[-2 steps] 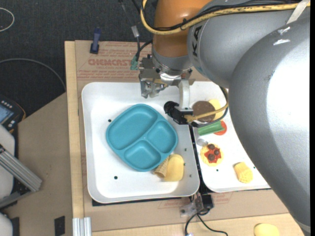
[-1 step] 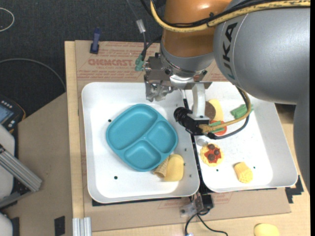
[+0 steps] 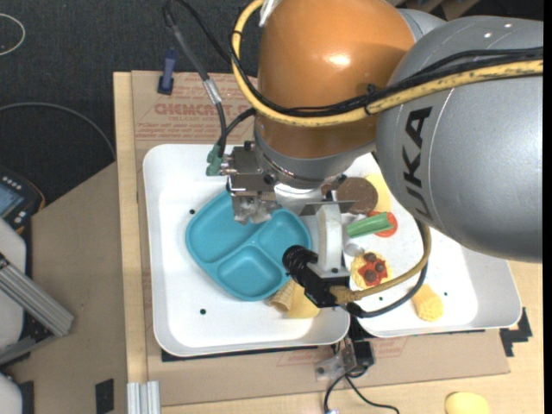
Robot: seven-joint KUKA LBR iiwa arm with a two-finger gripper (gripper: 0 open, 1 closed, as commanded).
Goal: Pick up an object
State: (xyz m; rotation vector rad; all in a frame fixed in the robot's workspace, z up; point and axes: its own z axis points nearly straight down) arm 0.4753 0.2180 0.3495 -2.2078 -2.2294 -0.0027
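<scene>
A teal divided plate (image 3: 246, 253) lies in the left bin (image 3: 168, 257). My gripper (image 3: 248, 207) hangs low over the plate's upper rim, and the wrist hides its tips. A tan cone-shaped toy (image 3: 291, 300) lies at the plate's lower right edge. The right bin (image 3: 483, 304) holds a brown round piece (image 3: 360, 193), a green and red toy vegetable (image 3: 376, 224), a pizza slice toy (image 3: 371, 270) and a yellow corn piece (image 3: 427, 303).
The big grey and orange arm covers the upper half of both bins. A cardboard sheet (image 3: 138, 102) lies under the bins. A yellow object (image 3: 466, 401) sits outside the bins at the bottom right.
</scene>
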